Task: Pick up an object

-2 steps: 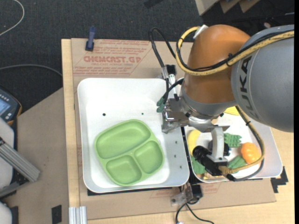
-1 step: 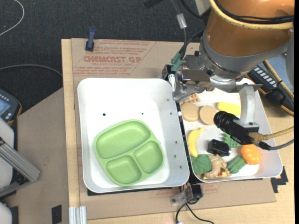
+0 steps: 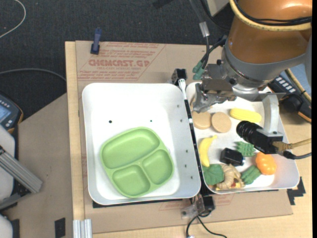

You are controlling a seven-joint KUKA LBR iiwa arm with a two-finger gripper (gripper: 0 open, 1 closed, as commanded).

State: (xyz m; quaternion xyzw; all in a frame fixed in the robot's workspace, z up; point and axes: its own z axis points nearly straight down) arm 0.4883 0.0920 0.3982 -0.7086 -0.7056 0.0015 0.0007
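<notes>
Right bin (image 3: 292, 180) crowded; left bin (image 3: 94, 103) roomy

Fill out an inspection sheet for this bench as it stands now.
Surface: brown board bearing two white bins, left bin, right bin.
Job's things: banana, two tan discs, yellow piece, orange piece, black block, green pieces, all in the right bin.
Clutter: green divided tray in the left bin; blue clip on the board.
Grippers: pincer over the right bin's far left corner; fingers unclear.
Cables: black cable at near edge.
Surroundings: dark floor.
</notes>
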